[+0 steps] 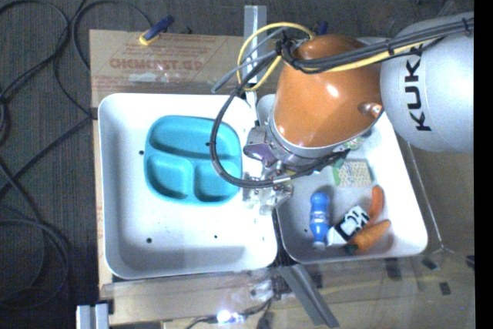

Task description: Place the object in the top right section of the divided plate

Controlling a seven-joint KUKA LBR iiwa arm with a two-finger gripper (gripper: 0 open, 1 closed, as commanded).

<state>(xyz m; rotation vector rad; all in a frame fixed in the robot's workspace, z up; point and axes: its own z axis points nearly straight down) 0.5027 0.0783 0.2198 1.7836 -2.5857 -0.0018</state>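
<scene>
The arm [331, 100] reaches in from the right, its orange band hanging over the inner edge of the right bin [412, 196]. The tool [266, 193] sits low at the wall between the two bins; I cannot tell how it is set. In the right bin's near part lie a blue bottle [319, 218], two carrots [368, 235] and a black-and-white block [351, 223]. The blue divided plate [185, 158] rests in the left bin [127, 235].
</scene>
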